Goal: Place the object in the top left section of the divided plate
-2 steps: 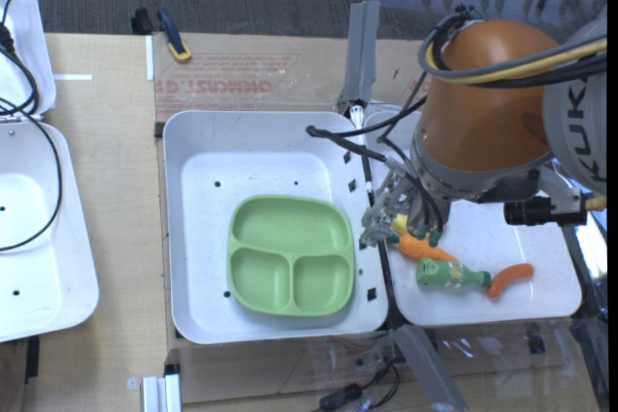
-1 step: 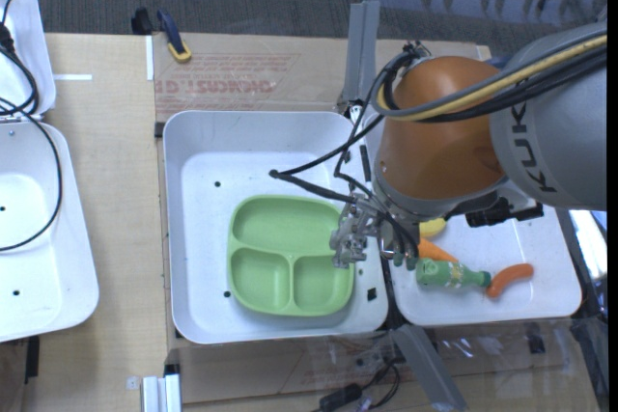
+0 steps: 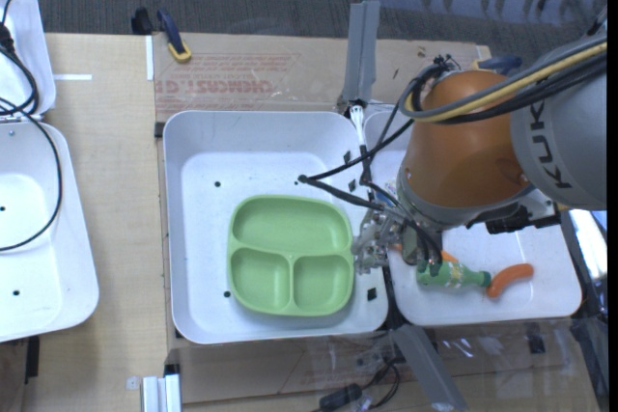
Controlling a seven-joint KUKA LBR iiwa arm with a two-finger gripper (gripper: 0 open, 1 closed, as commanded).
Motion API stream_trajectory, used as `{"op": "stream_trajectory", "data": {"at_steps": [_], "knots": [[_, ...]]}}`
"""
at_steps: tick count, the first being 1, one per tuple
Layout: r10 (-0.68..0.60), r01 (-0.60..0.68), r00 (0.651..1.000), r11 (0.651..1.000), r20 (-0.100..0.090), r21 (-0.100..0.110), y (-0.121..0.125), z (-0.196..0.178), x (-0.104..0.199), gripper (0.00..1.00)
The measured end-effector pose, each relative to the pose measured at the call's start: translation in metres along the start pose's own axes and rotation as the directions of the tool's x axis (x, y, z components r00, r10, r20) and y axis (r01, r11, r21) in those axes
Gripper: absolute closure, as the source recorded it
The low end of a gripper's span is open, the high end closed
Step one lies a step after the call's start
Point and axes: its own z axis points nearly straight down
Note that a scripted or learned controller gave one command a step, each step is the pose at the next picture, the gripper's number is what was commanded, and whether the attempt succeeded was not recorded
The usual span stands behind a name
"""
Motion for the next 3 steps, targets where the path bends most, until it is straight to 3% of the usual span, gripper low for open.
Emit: {"op": "stream_trajectory", "data": {"at_steps": [1,2,3], "knots": [[-0.124,0.124,0.992,0.992,0.0,0.0,-0.002,0.0,-0.001,1.0],[-0.148,0.148,0.989,0.989,0.002,-0.001,0.05,0.0,-0.049,1.0],[0.069,-0.069,0.998,0.998,-0.002,0.0,0.044,0.013,0.008,1.0]]}}
